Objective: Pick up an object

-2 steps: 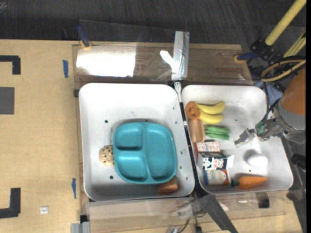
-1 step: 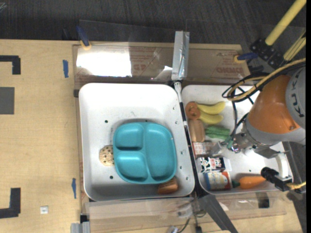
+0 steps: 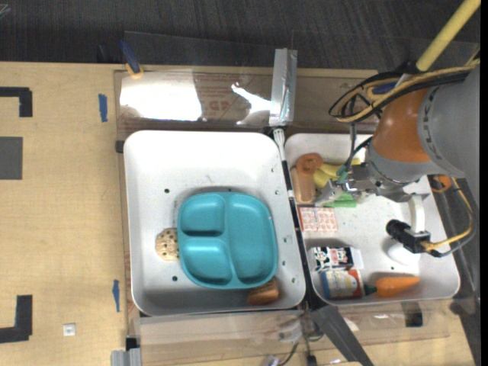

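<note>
Lying flat: pink-checked packet (image 3: pixel 319 220)

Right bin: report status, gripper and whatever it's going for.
Gripper low in right bin, upper left corner, over yellow and green toys. Nothing seen held. Orange carrot, milk carton, patterned card nearby. Teal plate in left bin.

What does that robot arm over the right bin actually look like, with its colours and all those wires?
The arm is a thick, rounded grey tube with a glossy orange band above the wrist. Yellow and black cables loop beside the band, and another black cable runs lower down. The hand is a small cluster of dark and metal parts, too cluttered to make out in detail.
</note>
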Controlling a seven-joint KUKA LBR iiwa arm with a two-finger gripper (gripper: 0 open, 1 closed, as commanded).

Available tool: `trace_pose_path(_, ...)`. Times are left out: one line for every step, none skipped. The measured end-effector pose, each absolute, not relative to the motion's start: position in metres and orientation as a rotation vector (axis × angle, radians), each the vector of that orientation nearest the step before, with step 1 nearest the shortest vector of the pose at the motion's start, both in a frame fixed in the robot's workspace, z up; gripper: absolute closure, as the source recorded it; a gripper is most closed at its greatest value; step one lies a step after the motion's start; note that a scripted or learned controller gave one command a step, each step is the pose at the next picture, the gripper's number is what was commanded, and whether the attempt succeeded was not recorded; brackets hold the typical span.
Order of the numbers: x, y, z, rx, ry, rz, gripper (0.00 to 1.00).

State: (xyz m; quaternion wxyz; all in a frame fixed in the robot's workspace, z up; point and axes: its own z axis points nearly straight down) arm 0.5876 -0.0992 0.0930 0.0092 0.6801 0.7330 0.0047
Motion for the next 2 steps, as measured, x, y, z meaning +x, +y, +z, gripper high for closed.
trace_pose_path(0.587, -0.097, 0.101, 2.123, 2.296, 0.013, 1.0)
trace_pose_path(0.632, -0.03, 0.189, 2.175, 2.26, 0.012, 1.0)
